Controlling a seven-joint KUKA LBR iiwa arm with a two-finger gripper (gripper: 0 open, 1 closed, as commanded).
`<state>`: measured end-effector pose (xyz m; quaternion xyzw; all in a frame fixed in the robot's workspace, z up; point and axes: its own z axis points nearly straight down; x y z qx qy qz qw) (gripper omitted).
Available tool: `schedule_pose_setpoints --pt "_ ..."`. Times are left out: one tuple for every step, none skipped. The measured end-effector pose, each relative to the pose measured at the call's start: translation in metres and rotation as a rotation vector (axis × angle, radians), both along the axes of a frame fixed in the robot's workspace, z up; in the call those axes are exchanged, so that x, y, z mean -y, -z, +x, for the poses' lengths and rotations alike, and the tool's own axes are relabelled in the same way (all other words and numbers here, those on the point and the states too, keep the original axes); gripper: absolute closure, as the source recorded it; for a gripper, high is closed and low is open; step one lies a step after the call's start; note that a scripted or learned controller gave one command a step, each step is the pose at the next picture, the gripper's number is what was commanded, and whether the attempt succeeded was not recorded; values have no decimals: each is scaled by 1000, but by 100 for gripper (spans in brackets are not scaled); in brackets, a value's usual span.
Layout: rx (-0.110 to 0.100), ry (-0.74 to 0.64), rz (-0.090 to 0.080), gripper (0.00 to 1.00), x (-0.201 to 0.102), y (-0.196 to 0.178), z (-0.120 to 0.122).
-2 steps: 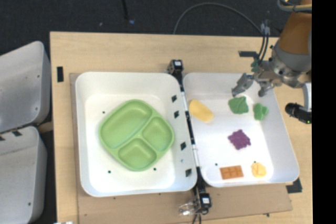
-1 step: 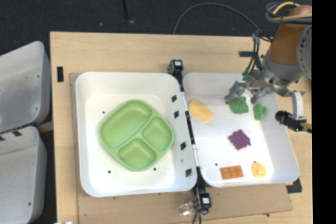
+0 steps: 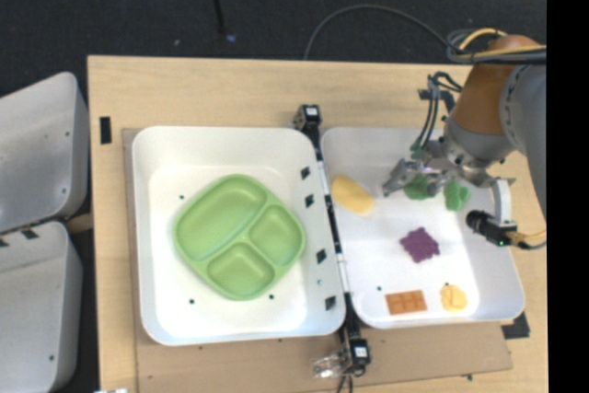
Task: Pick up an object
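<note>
Green pieces (image 3: 440, 190) crowd hand (image 3: 416, 180); purple piece (image 3: 420, 244) near.

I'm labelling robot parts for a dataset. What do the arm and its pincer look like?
The arm is grey with an orange band above the wrist. Thin cables loop along the wrist, one of them yellowish near the top. The pincer is a small grey metal assembly, and a white bracket with a black part hangs at its side.
</note>
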<state>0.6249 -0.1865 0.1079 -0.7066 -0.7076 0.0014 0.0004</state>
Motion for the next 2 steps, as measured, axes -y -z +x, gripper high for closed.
schedule_pose_setpoints --pt "6 -1 -2 100 1 -14 2" --pt "8 3 -1 100 5 -74 -5"
